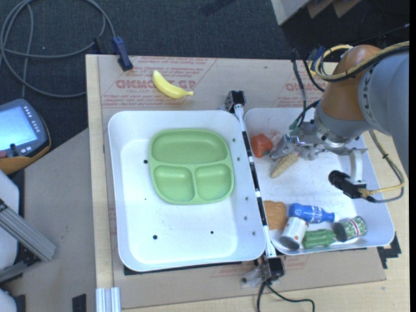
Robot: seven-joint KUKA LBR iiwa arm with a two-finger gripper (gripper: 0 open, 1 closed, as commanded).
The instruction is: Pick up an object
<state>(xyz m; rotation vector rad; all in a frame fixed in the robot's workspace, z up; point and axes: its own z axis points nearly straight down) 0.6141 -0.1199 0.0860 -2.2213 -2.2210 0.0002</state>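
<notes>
Bench [195, 70] is a tan board w/ red printed lettering, set on dark grey carpet. Two shallow white bins sit side by side on it. Left bin [130, 194] holds a green 3-compartment tray [192, 164], roughly centred. Right bin [374, 194] holds the pickable items: orange-red lump [261, 144] near its upper-left corner, pale tan corn-like piece [284, 165] just beside it, and along the near edge an orange-brown piece [275, 214], blue bottle [311, 212], white cup [292, 233], green item [318, 238] and a small can [351, 227], all bunched close together.

Arm comes in from the right, orange band above the wrist. Gripper [290, 145] is low in the right bin, right over the tan piece and next to the orange-red lump; can't tell whether it's apart or closed, or whether anything's held.

Outside the bins: yellow banana [170, 86] on the bench beyond the left bin, blue clip [121, 52] at the bench's far-left corner. On the floor, a looped grey cable [58, 44] and a handheld pendant w/ screen [19, 132] at left.
</notes>
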